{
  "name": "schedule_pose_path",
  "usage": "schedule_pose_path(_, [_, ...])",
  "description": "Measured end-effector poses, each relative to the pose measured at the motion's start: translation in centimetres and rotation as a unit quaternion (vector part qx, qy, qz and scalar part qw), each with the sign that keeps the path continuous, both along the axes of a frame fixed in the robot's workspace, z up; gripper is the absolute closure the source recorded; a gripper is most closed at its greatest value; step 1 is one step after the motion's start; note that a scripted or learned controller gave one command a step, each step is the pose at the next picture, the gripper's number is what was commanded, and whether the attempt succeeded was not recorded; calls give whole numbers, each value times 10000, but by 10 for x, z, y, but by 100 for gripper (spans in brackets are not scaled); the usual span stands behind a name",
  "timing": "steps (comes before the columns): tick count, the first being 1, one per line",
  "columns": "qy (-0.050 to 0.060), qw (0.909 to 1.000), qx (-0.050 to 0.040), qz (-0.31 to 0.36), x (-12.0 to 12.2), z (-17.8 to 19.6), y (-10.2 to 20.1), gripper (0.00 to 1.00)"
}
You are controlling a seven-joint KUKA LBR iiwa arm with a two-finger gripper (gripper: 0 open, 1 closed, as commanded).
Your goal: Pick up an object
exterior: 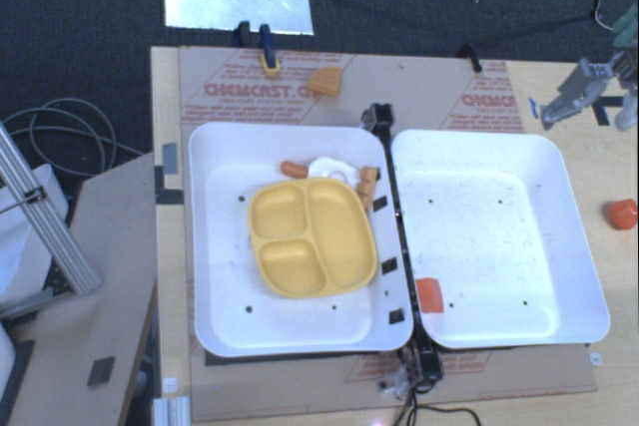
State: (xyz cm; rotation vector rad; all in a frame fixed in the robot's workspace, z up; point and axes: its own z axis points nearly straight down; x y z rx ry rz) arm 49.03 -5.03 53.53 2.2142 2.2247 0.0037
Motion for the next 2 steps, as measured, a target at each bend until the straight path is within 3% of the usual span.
schedule_pose_path(2, [0, 10000, 0, 0, 0, 0, 0, 0])
